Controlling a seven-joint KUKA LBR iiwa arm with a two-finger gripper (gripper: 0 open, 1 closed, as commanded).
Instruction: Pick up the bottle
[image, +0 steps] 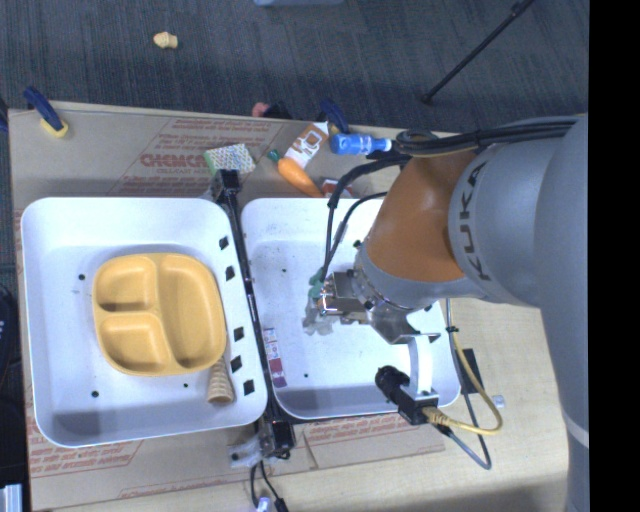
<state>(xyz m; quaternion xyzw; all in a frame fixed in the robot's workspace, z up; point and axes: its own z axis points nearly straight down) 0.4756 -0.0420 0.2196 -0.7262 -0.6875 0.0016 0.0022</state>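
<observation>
Two white bins sit side by side on the counter (520, 400): the left bin (50, 300) and the right bin (290, 390). The left bin holds one yellow tray (158, 312) with three sections, and one small cone (220, 385) lies just beside the tray's near corner, close to the wall between the bins.

One arm (470, 230) reaches over the right bin, and its orange band covers much of that bin's far half. The claw (325, 305) hangs low over the middle of the right bin, pointing toward the left; whether its fingers are wide or narrow cannot be told, since the wrist hides them, and nothing can be seen held.

One bottle (358, 145), blue with a white neck, lies on its side on the counter beyond the right bin's far rim, outside both bins and well apart from the claw. Just beside it lie one orange carrot-shaped thing (298, 176), one white and orange box (306, 146) and one small patterned packet (229, 158). The arm's bulk stands partly over the bottle's right end.
</observation>
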